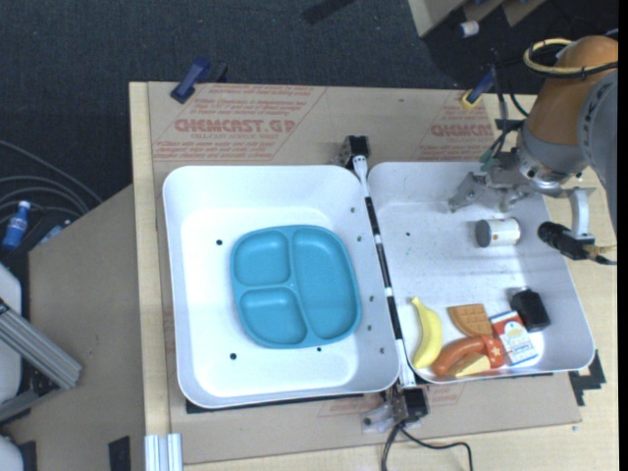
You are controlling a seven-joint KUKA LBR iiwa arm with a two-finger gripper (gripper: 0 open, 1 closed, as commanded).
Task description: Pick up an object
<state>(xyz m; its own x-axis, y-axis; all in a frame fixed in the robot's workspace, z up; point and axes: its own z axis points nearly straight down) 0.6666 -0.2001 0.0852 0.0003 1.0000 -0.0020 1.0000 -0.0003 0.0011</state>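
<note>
Gripper (494, 186) is hung above right bin (412, 189); jaws state can't be told. White cylinder (497, 232) just below could be nudged and rolled away if descent is off-centre.

We see the gripper (488, 190) low over the right bin (432, 196), just above a small white cylinder (497, 232); banana (426, 333) near the front; blue tray (293, 285) in the left bin (196, 224)

Bench is covered with a Chemcast-printed board (235, 121). Blue clamps at its upper left (191, 79) and upper right (478, 89), loose cables (39, 180) on the dark floor at left, aluminium rail (37, 344) lower left.
</note>
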